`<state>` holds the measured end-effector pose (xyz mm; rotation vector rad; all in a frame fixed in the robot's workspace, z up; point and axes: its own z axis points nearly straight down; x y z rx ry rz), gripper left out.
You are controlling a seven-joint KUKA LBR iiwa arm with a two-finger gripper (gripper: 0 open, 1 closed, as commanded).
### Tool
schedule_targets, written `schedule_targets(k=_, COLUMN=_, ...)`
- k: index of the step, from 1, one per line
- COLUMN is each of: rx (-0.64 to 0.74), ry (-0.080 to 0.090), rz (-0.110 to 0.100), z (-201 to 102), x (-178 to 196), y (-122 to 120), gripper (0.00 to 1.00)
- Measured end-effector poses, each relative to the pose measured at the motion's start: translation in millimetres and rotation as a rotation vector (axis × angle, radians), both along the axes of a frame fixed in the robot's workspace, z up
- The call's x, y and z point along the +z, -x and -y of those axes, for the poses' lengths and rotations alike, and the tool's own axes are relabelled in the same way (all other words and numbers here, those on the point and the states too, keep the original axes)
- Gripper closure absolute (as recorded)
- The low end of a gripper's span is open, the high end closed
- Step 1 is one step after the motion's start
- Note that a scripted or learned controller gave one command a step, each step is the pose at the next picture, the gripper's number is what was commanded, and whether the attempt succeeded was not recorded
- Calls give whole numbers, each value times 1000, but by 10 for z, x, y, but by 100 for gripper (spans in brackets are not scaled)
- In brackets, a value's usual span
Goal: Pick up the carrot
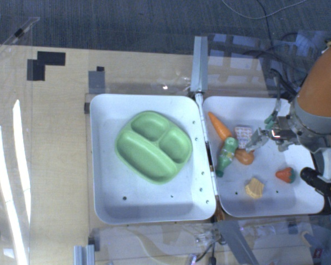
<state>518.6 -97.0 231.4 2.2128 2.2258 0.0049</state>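
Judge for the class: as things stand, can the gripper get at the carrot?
Probably yes. The carrot lies uncovered near the right bin's left wall, and the gripper hovers just beside it. The green bottle and a small packet lie close, so crowding is the main risk.

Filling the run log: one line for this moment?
carrot: right bin, near divider | gripper: beside green bottle | grasp: none

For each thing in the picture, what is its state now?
carrot: lying in right bin, free of the gripper
green bottle: lying on its side
green plate: flat in left bin, nothing on it
gripper: low over right bin, beside orange round piece
strawberry: lying loose
yellow piece: lying loose
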Motion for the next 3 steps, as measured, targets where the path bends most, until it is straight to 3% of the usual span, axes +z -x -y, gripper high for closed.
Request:
schedule_targets(k=1, rx=25, ry=0, rz=2, z=-140, x=-1344, y=-410, gripper=0)
schedule_targets(k=2, rx=26, ry=0, rz=12, z=-149, x=-1205, y=-447, gripper=100)
schedule_targets(k=3, rx=-11, ry=0, rz=3, z=-678, x=-288, y=-513, gripper=100)
